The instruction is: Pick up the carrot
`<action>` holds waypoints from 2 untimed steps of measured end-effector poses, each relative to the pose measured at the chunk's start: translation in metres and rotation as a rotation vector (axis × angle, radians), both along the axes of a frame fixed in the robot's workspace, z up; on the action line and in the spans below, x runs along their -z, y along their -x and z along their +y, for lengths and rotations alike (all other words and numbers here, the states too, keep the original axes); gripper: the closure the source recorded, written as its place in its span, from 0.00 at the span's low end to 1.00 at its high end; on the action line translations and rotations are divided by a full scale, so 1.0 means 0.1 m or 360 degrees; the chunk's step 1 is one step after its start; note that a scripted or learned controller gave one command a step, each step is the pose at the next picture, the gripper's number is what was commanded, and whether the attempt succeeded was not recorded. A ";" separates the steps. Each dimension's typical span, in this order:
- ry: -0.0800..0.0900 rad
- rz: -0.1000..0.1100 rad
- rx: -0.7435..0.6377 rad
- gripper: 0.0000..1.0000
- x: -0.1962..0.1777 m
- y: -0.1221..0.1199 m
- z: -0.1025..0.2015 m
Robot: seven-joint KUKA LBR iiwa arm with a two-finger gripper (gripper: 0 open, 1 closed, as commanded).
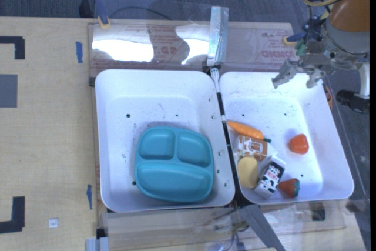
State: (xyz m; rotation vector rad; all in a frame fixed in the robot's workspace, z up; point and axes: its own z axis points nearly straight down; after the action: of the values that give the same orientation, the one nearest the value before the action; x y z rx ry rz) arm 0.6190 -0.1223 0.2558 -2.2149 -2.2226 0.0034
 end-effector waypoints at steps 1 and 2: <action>-0.0004 0.0005 -0.0440 0.00 0.61 0.25 0.66; -0.0003 0.0001 -0.0494 0.00 0.74 0.50 1.01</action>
State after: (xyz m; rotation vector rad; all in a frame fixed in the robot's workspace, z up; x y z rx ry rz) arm 0.5690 -0.0208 0.1821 -1.8441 -2.5371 0.0032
